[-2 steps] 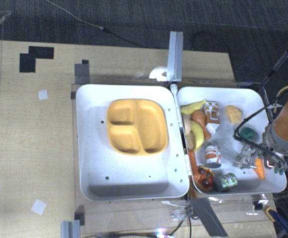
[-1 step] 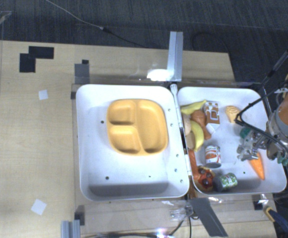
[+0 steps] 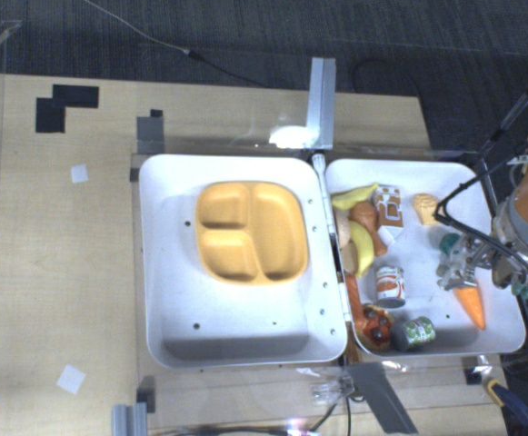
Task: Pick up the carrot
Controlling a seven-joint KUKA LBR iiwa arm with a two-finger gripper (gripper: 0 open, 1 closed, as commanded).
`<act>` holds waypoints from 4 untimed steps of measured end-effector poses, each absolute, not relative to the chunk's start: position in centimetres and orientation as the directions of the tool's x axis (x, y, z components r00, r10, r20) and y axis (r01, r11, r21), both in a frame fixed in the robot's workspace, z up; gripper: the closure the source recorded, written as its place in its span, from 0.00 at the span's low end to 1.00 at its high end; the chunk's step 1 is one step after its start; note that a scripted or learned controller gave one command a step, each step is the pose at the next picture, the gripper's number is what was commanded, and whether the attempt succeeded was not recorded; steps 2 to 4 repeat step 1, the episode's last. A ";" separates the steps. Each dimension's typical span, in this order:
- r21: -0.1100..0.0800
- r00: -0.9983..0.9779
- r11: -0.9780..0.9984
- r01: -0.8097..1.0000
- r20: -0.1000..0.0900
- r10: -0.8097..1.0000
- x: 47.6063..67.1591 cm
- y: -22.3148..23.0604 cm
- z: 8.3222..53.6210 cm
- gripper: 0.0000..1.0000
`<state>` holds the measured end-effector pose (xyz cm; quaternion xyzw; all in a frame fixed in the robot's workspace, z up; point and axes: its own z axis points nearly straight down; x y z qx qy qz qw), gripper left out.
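Note:
The carrot [image 3: 472, 306] is a short orange cone in the right bin [image 3: 509, 339], near its right wall, with its tip pointing to the front. Its thick end lies right under the tip of my gripper [image 3: 456, 273], which reaches in from the right over that side of the bin. The gripper's metal parts hide where they meet the carrot. The carrot looks low, at or close to the bin floor.
The right bin also holds two bananas [image 3: 361, 245], a red-and-white box [image 3: 388, 205], a small can [image 3: 390, 285], a green can [image 3: 418, 332], a teal piece [image 3: 449, 241] and red items [image 3: 373, 325]. A yellow divided tray [image 3: 250, 232] lies in the left bin [image 3: 168, 334].

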<state>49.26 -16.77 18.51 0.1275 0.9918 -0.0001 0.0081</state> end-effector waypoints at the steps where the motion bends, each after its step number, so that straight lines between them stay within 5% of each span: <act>1: 0.003 -0.968 0.968 0.251 -0.026 0.251 49.6 -16.7 19.7 1.00; 4: 0.003 -0.968 0.968 0.251 -0.026 0.251 49.6 -16.7 19.7 1.00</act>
